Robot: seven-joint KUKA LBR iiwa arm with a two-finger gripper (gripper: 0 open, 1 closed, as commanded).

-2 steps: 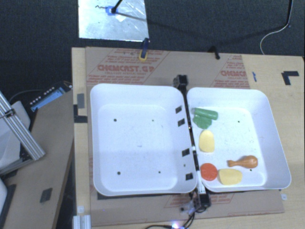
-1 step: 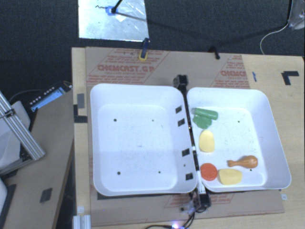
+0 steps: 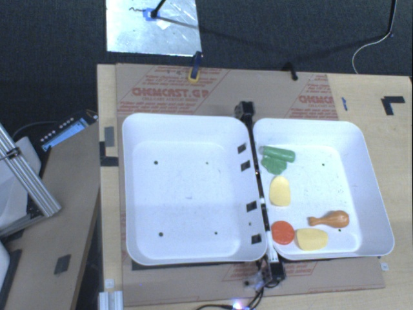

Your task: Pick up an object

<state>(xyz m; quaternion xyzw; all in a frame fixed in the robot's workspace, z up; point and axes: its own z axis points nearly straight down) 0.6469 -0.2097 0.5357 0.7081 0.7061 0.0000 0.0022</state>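
Now, five small toy foods, all in the right bin (image 3: 373,192), gathered toward its left and front. Green piece (image 3: 277,159) farthest back, close to the dividing wall. Pale yellow oval (image 3: 279,190) just in front of it, slightly apart. Red disc (image 3: 282,232) near the front left corner, touching or nearly touching a yellow wedge (image 3: 312,239) to its right. Brown drumstick (image 3: 330,220) lying flat just behind the wedge, thin end pointing left. Left bin (image 3: 187,186) alongside, joined at the seam by black clips (image 3: 245,166). Under both bins, a cardboard sheet (image 3: 168,90) with red lettering. Beyond the bench, a silver sheet (image 3: 153,17) on dark floor.
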